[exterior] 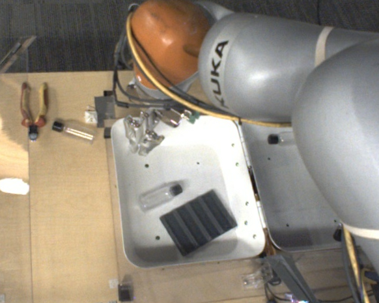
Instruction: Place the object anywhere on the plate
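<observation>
Wooden desk (70,209) filled the left of the frame, with dark carpet along the top. Two white bins sat side by side on it: the left bin (233,170) near the middle of the frame and the right bin (291,192) partly under my arm (280,62), which came in from the right and covered the upper right.

My gripper (142,135) hung over the upper left corner of the left bin, close to its far wall. Whether its fingers were apart or together I could not tell from the slanted view; the metal parts blurred together. Nothing showed between them.

A clear vial (159,195) with a dark cap lay on its side on the bin floor, toward the lower left of the bin and well below my gripper. Just beside it, to the lower right, lay a dark ribbed plate (198,223), flat and turned at an angle. The vial was near the plate's upper left corner; I could not tell if they touched.

Out on the desk at the upper left lay pliers (34,107) with red handles, and near them a second vial (73,129), close to the bin's outer corner. A white scrap (13,187) lay at the left edge.
</observation>
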`<state>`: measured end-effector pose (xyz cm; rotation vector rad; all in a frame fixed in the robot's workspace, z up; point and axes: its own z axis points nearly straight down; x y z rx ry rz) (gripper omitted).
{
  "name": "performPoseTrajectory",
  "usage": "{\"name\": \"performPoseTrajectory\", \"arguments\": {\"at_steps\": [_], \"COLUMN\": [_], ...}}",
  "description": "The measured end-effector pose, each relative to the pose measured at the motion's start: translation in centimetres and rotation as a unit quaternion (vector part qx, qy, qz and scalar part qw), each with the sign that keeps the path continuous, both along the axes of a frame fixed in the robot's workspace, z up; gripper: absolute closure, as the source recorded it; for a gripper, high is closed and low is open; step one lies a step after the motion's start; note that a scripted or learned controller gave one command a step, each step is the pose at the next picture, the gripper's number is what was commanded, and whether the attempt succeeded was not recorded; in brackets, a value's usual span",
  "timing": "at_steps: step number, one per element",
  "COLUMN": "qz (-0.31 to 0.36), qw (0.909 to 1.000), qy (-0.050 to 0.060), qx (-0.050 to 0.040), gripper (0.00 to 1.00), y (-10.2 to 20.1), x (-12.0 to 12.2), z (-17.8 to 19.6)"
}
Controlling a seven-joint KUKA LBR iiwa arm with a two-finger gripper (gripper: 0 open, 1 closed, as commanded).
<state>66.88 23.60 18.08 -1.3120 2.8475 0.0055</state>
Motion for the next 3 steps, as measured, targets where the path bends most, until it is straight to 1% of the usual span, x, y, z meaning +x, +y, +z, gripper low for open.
{"name": "performPoseTrajectory", "arguments": {"at_steps": [1, 2, 3], "qz": [-0.009, -0.009, 0.233], "qw": [1.0, 0.9999, 0.9726], "qy": [-0.002, -0.004, -0.002], "qx": [0.0008, 0.0008, -0.0007], "gripper": [1.0, 1.0, 1.0], "y": [-1.0, -0.6, -1.3], "x": [0.1, 0.1, 0.0], "z": [-1.7, 8.7, 1.9]}}
